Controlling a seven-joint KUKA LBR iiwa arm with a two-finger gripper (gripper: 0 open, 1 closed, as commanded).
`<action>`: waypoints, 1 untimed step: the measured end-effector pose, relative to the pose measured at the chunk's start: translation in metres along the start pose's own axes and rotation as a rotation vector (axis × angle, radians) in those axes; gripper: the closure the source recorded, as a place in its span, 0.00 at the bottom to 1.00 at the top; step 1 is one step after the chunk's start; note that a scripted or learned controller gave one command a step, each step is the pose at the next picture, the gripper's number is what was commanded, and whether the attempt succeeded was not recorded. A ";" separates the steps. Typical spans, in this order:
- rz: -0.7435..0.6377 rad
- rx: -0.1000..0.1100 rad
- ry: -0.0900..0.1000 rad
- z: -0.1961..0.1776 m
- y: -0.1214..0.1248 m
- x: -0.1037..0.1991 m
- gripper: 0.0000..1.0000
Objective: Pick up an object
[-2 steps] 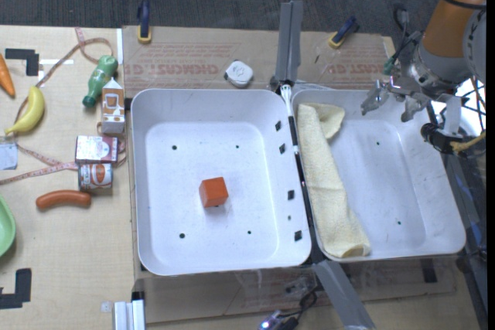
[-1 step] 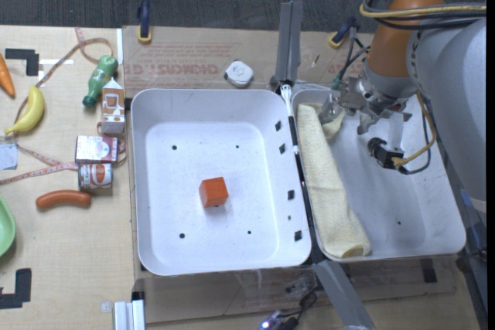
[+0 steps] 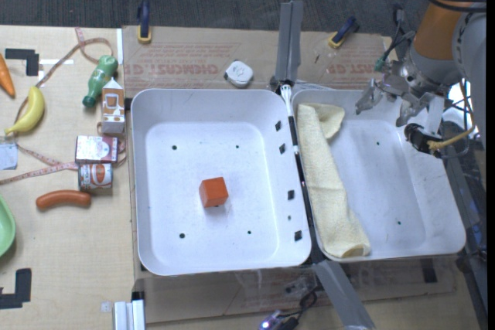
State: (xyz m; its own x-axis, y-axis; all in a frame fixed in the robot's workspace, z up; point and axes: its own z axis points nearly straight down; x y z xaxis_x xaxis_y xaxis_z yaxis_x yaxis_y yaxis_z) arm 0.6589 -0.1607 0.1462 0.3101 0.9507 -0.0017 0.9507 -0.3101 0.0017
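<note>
Hovering gripper (image 3: 384, 100) spread wide, holding nothing | above right bin (image 3: 402, 189) rim, clear for descent | orange block (image 3: 213, 192) well left | towel (image 3: 329, 182) nearer

**Colours in view**

Orange-red block (image 3: 213, 192) in white left bin (image 3: 155, 243). Pale cream-yellow towel (image 3: 329, 180) in white right bin (image 3: 418, 236). Arm (image 3: 452, 8) grey, orange band. Counter (image 3: 54, 243) tan; yellow banana (image 3: 28, 112), green bottle (image 3: 100, 78), red-orange sausage (image 3: 63, 200).
</note>
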 end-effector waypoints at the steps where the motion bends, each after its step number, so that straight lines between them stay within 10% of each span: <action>1: -0.191 0.002 0.001 0.054 -0.009 0.028 0.00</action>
State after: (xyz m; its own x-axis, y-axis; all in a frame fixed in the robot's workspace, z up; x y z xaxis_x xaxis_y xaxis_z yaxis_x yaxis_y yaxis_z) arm 0.6587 -0.1312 0.0922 0.1243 0.9922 -0.0008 0.9922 -0.1243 -0.0009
